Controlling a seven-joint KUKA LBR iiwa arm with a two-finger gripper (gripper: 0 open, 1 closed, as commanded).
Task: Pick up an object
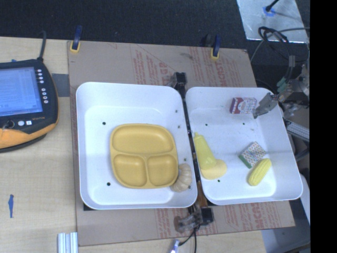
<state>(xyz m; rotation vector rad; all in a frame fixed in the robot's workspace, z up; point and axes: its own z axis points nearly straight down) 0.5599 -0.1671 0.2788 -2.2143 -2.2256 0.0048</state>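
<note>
The right bin holds a small red and white carton at the back, a yellow bottle-shaped toy along its left wall, a green and white packet and a yellow corn cob at the front right. In the left bin lies a yellow divided plate with a beige knobbly object at its lower right corner. My gripper hangs at the right bin's back right corner, just right of the carton, with nothing seen in it.
A handheld control tablet lies on the bench at the far left. Brown cardboard under the bins is held by two clamps at its back edge. Cables and arm hardware crowd the right side.
</note>
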